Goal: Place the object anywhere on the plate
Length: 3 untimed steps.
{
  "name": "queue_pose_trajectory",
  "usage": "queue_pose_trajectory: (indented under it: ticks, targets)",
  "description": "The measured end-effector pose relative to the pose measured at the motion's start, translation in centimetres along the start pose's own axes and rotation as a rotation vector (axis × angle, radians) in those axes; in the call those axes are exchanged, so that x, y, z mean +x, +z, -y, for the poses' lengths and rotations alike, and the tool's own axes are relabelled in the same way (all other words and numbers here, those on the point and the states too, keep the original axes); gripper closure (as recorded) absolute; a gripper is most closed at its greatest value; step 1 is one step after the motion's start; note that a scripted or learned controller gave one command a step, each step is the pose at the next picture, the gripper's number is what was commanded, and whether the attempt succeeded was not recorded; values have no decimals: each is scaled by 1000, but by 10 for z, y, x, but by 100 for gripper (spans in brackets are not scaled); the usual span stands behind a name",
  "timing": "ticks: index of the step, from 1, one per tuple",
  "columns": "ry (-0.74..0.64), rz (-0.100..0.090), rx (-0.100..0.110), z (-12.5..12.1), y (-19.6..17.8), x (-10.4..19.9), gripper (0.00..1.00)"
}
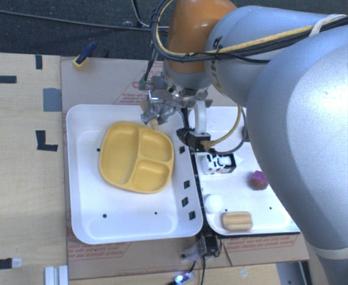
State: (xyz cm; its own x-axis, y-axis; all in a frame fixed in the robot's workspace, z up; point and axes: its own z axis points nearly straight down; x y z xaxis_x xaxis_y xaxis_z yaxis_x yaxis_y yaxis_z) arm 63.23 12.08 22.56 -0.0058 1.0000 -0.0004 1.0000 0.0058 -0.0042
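A yellow plate (136, 157) with three compartments lies in the left white bin (88, 218). My gripper (155, 113) hangs over the bin's far edge, just beyond the plate's upper right rim, under the orange band of the arm. A small pale bit shows at its tip, too small to identify. In the right bin (269, 221) lie a purple lump (258, 180), a white ball (213, 203) and a tan block (237, 220).
A black-and-white piece (220, 162) sits by the divider between the bins, under a cable. The big grey arm covers the right bin's far and right side. A blue-and-yellow item (85, 54) lies on the bench at the back left.
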Motion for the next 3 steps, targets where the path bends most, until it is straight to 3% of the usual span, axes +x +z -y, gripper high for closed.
queue_pose_trajectory:
  ticks: [1,2,3]
  targets:
    - [-1,-1,-1,20,5,51,100]
    - [0,0,-3,11,10,91,100]
    - [3,0,-2,11,9,89,0]
